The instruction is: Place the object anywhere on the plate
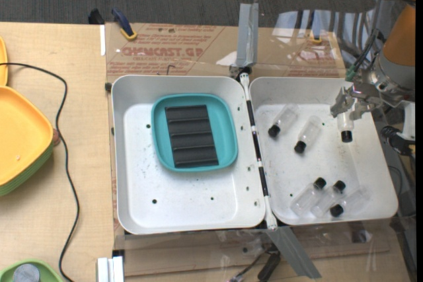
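Camera view: gripper (348, 117) hangs over the right bin (370, 208), pinching a clear vial (346, 129) upright between its fingers — teal plate (228, 142) waits in the left bin (132, 195). Smooth vial may slip during the crossing.

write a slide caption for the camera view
Pincer above the right bin of clear vials; teal plate waits in the left bin.
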